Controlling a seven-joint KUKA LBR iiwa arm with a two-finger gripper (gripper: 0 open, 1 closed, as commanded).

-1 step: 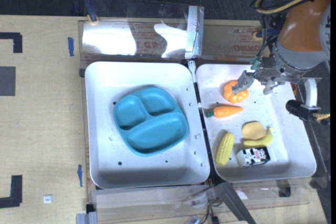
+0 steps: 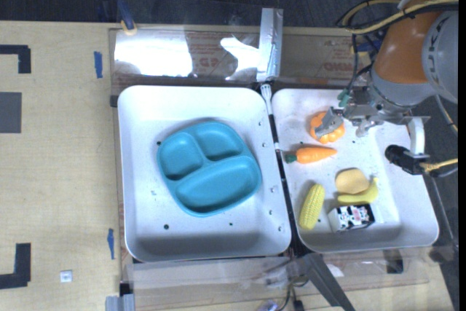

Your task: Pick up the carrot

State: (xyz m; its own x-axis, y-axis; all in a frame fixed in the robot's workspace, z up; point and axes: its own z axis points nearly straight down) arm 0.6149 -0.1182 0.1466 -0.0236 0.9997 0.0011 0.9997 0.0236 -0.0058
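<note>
The carrot (image 2: 316,154) is orange with a green stub at its left end. It lies flat near the left wall of the right bin (image 2: 408,229), pointing right. My gripper (image 2: 351,119) hangs over the back of that bin, above and to the right of the carrot and apart from it. It is open with nothing between its fingers. Its left finger stands close to a small orange pumpkin-like toy (image 2: 326,127) just behind the carrot.
In the right bin's front half lie a yellow corn cob (image 2: 312,205), a yellow lumpy toy (image 2: 354,182) and a black-and-white carton (image 2: 354,215). The left bin (image 2: 138,120) holds a blue divided plate (image 2: 210,166). A black part (image 2: 405,157) of the arm sticks out at the right.
</note>
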